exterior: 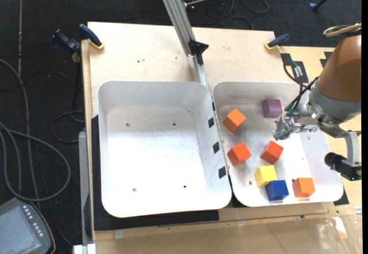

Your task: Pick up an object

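The right bin (pixel 247 93) holds several small cubes. A purple cube (pixel 271 107) lies at the back and an orange cube (pixel 234 120) to its left. Two red-orange cubes (pixel 238 153) (pixel 272 151) sit mid-bin. A yellow cube (pixel 265 175), a blue cube (pixel 277 189) and another orange cube (pixel 303 187) are near the front. My gripper (pixel 283 130) hangs low over the bin, just above and behind the right red-orange cube and right of the purple one. Nothing shows between its tips.
The left bin (pixel 115 103) sits beside the right one, across a shared rim (pixel 214 132). A metal rail (pixel 175 8) slants in from the back. Blue-and-yellow clamps (pixel 89 35) (pixel 277 41) grip the board's back corners.
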You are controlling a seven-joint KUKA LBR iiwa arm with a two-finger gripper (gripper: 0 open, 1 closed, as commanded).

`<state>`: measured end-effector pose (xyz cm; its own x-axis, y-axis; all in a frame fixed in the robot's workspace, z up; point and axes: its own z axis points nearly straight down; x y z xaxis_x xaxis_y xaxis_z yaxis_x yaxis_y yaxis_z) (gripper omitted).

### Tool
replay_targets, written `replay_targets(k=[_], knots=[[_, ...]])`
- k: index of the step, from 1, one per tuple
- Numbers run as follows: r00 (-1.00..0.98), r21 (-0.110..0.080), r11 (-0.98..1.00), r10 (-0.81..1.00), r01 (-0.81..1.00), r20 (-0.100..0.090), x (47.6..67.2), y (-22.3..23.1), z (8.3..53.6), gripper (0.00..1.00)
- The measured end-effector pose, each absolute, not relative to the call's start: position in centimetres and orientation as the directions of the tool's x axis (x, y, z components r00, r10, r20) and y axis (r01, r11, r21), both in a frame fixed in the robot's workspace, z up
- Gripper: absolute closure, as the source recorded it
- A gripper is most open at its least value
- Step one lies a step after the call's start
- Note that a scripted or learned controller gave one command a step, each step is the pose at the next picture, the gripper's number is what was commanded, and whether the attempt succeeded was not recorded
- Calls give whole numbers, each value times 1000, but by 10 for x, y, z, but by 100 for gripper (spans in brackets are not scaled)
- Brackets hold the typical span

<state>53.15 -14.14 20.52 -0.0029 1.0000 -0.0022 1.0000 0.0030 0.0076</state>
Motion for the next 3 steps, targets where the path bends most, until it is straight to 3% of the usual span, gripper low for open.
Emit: replay_targets(k=[1, 2, 3], knots=[[-3, 7, 3, 1000, 1000, -3, 533, -151, 263, 100], [-3, 2, 3, 1000, 1000, -1, 534, -151, 270, 100], [-8, 2, 8, 1000, 1000, 0, 561, -109, 258, 100]])
